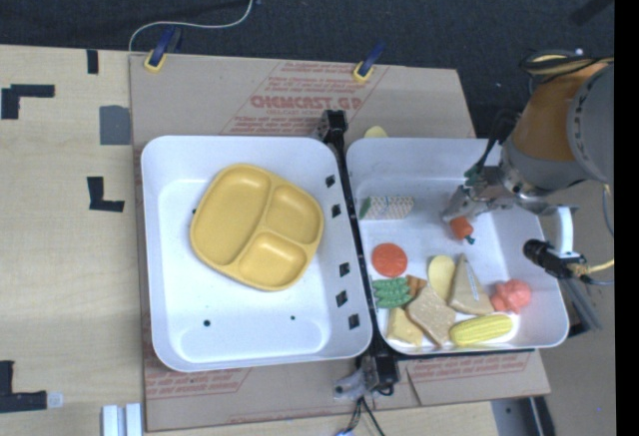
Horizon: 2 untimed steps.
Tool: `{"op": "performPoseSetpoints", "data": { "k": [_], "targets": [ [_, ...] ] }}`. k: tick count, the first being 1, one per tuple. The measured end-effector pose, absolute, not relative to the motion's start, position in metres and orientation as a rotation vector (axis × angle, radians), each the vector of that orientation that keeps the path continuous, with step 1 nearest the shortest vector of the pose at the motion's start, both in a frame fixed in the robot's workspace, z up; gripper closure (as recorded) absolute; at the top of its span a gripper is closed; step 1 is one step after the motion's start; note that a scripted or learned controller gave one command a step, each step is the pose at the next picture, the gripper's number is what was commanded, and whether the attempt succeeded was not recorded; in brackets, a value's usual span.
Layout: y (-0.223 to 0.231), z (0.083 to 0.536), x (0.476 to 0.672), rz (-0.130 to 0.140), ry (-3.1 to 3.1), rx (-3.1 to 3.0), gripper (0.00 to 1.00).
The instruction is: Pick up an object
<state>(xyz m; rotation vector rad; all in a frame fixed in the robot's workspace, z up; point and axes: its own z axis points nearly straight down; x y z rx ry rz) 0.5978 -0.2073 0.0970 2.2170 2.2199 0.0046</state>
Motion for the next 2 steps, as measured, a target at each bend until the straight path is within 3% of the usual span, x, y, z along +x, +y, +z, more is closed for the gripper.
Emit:
{"op": "performPoseSetpoints", "data": {
  "k": [1,2],
  "targets": [
    [-0.145,0.085,0.636,0.001,2.227,2.213,1.00],
    [-0.063,0.190,0.589,0.008,2.231,2.212,1.00]
  ]
}}
